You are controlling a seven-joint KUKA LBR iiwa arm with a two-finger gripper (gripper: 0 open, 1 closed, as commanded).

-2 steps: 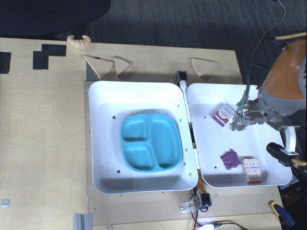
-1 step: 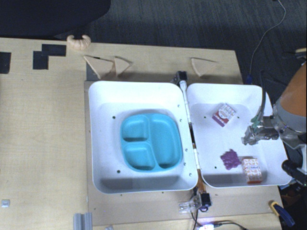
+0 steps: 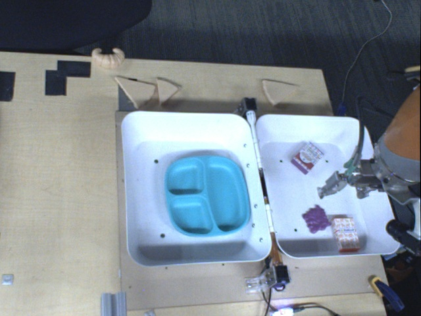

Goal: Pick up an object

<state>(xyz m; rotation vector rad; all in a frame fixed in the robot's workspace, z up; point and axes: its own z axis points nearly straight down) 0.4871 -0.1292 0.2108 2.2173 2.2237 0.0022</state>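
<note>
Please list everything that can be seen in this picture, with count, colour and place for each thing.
left bin: one, white, on the bench.
right bin: one, white, beside the left bin.
divided tray: one, light blue, three compartments, in the left bin.
small packet: one, red and white, upper part of the right bin.
purple object: one, lower part of the right bin.
pink-patterned packet: one, beside the purple object, near the bin's lower edge.
bench: one, light wood.
tool: one, grey, over the right bin, above the purple object in the picture.
</note>
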